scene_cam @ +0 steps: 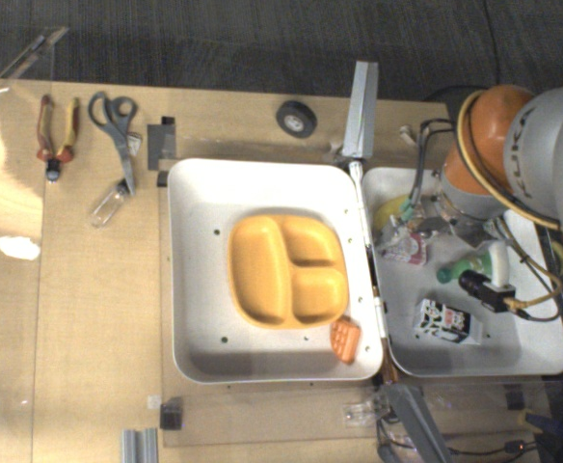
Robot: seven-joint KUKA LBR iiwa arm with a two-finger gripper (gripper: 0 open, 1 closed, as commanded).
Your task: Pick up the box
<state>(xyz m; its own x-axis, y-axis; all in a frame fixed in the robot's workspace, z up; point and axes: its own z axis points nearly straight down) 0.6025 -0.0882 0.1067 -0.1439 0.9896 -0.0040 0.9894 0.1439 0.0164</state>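
The box (445, 320) is small, black and white with printed graphics, and lies flat near the front of the right bin (542, 355). The grey arm with its orange band (489, 133) reaches in over the back of that bin. My gripper (424, 226) hangs low under the wrist among cables, over the bin's back left part. It is above a crinkled wrapper (407, 247), and the box lies well to the front of it, apart from it.
A green-capped item (458, 267) and a yellow object (392, 209) also lie in the right bin. The left bin (195, 258) holds a yellow divided tray (286, 268) and a small orange item (345, 340). Scissors (118, 128) and pliers (55, 133) rest on the bench at left.
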